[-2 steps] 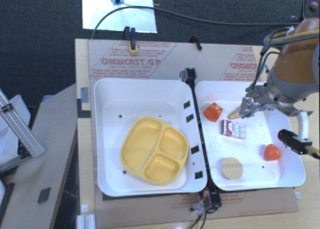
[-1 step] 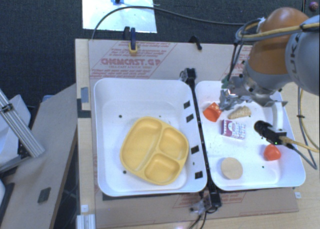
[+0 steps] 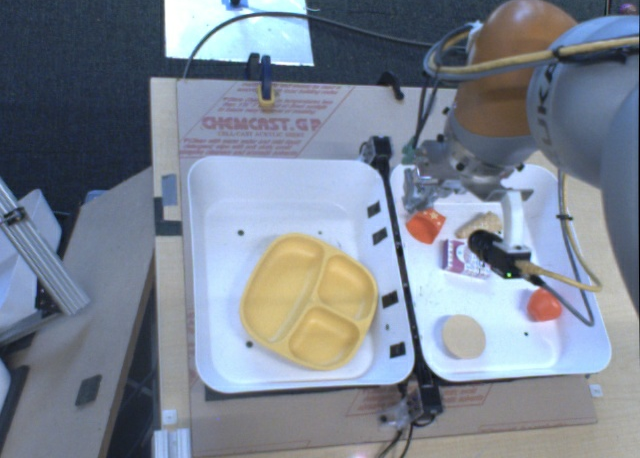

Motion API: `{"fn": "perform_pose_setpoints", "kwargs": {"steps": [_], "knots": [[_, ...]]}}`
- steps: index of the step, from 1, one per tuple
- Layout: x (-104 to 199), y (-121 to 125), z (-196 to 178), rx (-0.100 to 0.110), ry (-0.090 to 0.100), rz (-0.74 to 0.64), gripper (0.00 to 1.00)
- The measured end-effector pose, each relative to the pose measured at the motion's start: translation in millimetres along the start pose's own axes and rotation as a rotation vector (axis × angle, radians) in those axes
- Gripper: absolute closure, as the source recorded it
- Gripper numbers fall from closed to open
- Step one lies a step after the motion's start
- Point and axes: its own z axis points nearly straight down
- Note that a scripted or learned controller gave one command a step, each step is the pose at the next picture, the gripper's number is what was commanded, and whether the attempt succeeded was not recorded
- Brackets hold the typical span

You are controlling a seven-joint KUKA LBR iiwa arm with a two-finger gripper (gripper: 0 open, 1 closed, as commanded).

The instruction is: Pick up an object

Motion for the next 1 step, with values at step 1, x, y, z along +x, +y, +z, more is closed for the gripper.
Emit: {"fn": "perform_pose_setpoints", "kwargs": {"steps": [1], "knots": [[52.2, 11.3, 16.1, 0.002, -0.001, 0.0, 1.0]]}}
